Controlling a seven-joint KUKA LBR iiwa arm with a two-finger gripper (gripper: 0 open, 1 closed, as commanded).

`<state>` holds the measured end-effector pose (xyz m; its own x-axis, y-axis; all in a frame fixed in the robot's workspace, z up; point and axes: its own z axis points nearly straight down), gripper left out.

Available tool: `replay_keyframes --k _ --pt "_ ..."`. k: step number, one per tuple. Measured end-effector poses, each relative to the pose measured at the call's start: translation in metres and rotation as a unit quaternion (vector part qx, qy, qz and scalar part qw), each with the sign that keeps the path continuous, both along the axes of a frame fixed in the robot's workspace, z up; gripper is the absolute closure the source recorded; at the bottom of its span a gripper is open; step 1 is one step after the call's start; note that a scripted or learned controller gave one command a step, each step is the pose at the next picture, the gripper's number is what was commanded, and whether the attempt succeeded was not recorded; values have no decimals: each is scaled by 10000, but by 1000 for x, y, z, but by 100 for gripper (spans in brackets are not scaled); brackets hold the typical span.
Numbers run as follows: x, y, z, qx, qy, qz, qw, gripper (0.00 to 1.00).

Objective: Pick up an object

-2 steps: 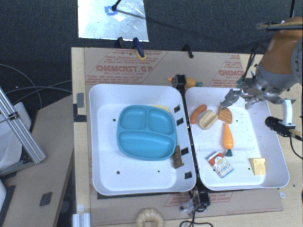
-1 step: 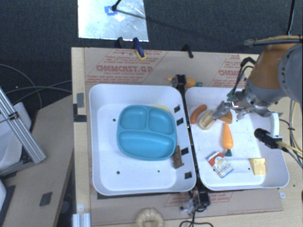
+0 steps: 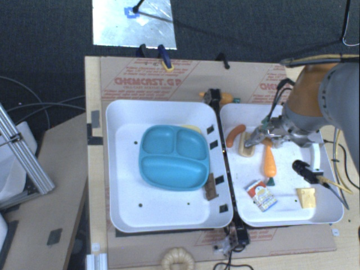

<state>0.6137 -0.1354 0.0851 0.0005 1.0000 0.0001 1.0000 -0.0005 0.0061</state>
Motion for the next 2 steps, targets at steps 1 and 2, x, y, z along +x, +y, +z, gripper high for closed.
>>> replay_keyframes --k 1,2 --pt "3 1 15 2 -44 8 10000 100" --pt "3 -8 75 -11 -8 -1 10000 100"
